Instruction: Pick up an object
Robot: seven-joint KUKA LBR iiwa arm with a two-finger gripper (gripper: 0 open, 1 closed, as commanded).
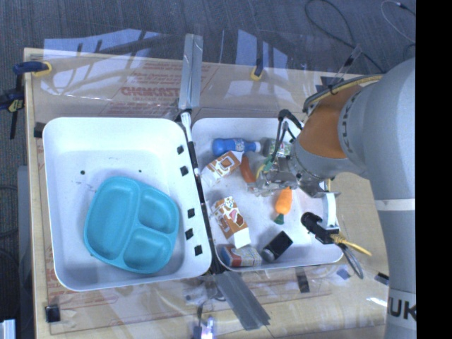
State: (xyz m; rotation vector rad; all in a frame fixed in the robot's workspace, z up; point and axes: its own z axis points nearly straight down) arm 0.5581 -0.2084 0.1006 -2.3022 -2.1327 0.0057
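Here we hang our tool [272,179] low in the right bin [311,249], near its far edge, among a carrot [283,200], an orange-brown packet [248,169] and a blue bottle [227,146]. Crowding could make us nudge them aside and close on nothing. The wrist hides the tool's tip, so we cannot tell its state.

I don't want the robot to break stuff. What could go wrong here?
The pincer sits low among crowded things in the right bin. It might nudge the blue bottle or the brown carton instead of gripping one. The carrot beside it could roll off.
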